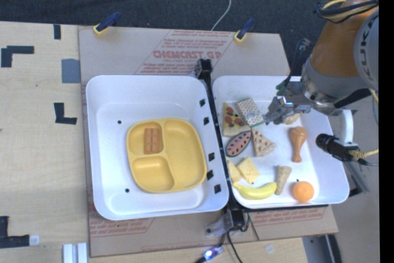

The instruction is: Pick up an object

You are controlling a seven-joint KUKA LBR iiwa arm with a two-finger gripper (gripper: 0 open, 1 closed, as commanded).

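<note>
Orange ball [303,191] in right bin [335,174]'s near corner, beside banana [256,191] and drumstick [298,142]. Red "CHEMCAST GP" lettering [186,55] on cardboard under bins. Gripper [278,110] low over right bin's far half, arm entering from right; finger state impossible to tell. Yellow tray [166,154] in left bin [111,101].

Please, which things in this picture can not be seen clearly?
- The hand, camera view: small and dark, so its state is unclear, and whether it touches any food.
- The light piece beside it: partly covered by the hand, kind unclear.
- The arm: cut off by the top edge.
</note>
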